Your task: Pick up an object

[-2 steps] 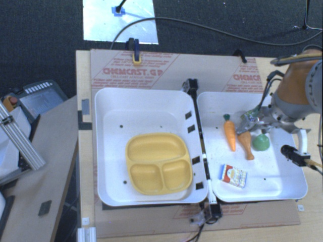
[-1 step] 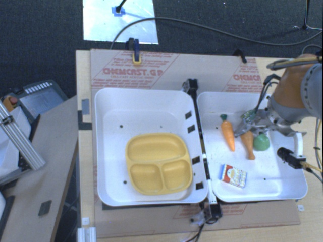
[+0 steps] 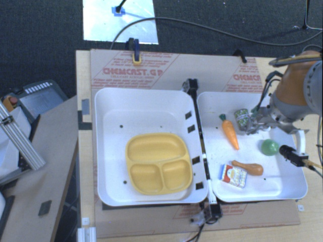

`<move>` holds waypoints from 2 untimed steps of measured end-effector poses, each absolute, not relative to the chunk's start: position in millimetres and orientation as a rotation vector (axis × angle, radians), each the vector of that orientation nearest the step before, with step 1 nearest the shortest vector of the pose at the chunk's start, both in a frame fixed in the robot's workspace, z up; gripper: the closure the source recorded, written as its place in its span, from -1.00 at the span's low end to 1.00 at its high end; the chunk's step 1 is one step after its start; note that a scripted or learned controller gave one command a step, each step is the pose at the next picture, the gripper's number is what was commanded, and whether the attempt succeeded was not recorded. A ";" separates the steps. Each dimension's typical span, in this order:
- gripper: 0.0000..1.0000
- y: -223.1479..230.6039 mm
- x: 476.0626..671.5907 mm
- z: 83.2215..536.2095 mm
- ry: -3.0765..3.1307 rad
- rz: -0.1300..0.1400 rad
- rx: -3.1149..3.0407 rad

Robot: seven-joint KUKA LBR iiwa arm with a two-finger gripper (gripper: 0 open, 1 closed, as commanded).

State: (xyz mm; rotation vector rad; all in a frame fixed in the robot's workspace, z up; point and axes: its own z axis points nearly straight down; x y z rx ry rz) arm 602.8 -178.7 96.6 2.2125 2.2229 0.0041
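Nearest the camera in the right bin (image 3: 295, 188) lay a small red and white packet (image 3: 233, 176), close to the bin's near left corner. Just beyond it, and touching its far right corner, rested a brown drumstick-shaped toy (image 3: 247, 167), lying roughly left to right. Farther in and to the right sat a green ball (image 3: 269, 146), near the bin's right wall. A carrot (image 3: 229, 131) lay left of the ball, its orange body pointing toward the near side and its green top toward the far side.

In the left bin (image 3: 108, 110), a yellow tray (image 3: 158, 162) with three compartments sat toward the near side, its two small compartments nearest the camera.

Beyond the carrot, toward the far side of the right bin, a small greenish can (image 3: 242, 118) lay on the floor of the bin. The gripper (image 3: 254, 124) was down at that spot, right against the can's right side, with the arm (image 3: 298, 92) and its orange band reaching in from the right. Whether the fingers were apart or closed could not be told, nor whether the can sat between them.

Past both bins, a sheet of cardboard (image 3: 151, 67) with red lettering covered the bench, with a yellow clamp (image 3: 135, 52) at its far edge.
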 end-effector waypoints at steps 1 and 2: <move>1.00 -176.4 604.2 161.3 2.222 0.007 2.210; 1.00 -176.7 605.9 204.1 2.223 0.005 2.211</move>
